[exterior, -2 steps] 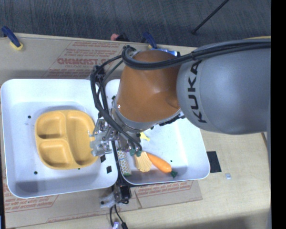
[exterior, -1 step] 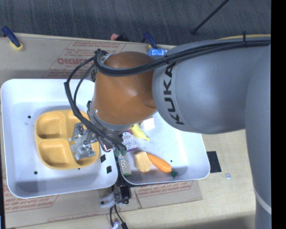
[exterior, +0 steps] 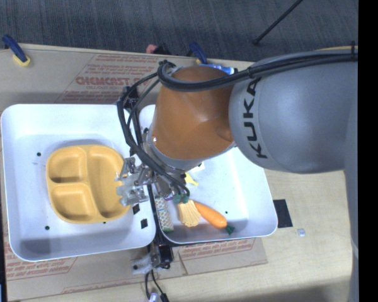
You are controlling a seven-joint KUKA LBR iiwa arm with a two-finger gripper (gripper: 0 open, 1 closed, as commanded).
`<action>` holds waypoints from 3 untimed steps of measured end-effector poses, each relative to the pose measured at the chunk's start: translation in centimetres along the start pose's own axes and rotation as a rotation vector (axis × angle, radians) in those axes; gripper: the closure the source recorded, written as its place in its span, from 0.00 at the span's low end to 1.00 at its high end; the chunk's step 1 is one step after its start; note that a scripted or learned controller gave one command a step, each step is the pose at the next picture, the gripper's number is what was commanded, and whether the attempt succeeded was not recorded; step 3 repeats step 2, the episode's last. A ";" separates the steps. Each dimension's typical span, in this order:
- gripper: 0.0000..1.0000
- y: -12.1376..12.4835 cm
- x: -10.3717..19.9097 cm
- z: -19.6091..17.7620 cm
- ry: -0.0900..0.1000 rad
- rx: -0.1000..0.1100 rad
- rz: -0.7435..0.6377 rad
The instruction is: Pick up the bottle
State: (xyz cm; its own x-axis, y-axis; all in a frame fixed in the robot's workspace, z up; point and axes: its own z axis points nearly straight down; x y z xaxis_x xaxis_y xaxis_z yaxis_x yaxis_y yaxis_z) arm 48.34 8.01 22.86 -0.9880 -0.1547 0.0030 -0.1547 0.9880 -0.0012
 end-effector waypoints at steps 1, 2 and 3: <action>1.00 3.1 -0.4 1.9 0.001 0.000 -0.133; 1.00 1.8 -0.4 -3.6 -0.004 0.000 -0.075; 1.00 1.8 -0.4 -3.6 -0.004 0.000 -0.075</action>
